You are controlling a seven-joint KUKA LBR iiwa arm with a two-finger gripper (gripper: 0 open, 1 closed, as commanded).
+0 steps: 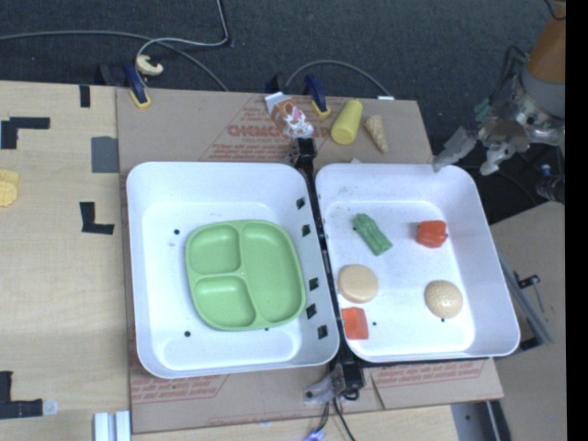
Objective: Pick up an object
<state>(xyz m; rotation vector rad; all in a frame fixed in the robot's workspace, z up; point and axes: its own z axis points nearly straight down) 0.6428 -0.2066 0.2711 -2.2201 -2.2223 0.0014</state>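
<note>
The right bin (pixel 478 338) holds a green oblong piece (pixel 372 233), a red piece (pixel 432 234), two tan round pieces (pixel 358 283) (pixel 444 298) and an orange-red block (pixel 355 322). My gripper (pixel 472 152) hangs past the bin's far right corner, outside its rim, up and to the right of the red piece. Its fingers stand spread, open, with nothing between them. The grey arm with its orange band (pixel 551 58) comes in from the upper right.
The left bin (pixel 147 338) holds a green divided plate (pixel 245 274). Behind the bins on the cardboard lie a yellow cylinder (pixel 346 122), a tan cone (pixel 378 133) and a small packet (pixel 289 114). Cables run across the back.
</note>
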